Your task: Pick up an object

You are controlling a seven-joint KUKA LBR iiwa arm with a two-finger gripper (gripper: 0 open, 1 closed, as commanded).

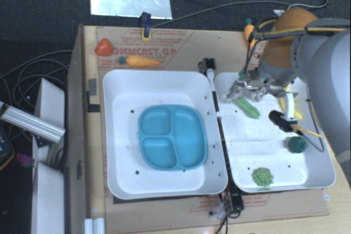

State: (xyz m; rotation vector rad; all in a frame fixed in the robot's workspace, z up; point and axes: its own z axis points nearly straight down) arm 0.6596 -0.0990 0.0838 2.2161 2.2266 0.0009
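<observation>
My gripper point(245, 90) hangs low over the upper left part of the right bin point(321, 175). A long green vegetable toy point(248, 107) lies slanted in that bin, its upper end right under the gripper. A yellow toy point(290, 106) lies to the gripper's right, partly hidden by the wrist. A dark teal toy point(296, 144) sits near the bin's right wall. Near the front wall rests a bumpy light green toy point(262, 176). The view does not show anything lifted off the bin floor.
The left bin point(118, 85) holds a blue divided plate point(172, 136). Behind the bins, on the cardboard, lie an orange carrot toy point(141, 61) and a red-orange toy point(103, 47). A black divider strip point(218, 118) runs between the bins.
</observation>
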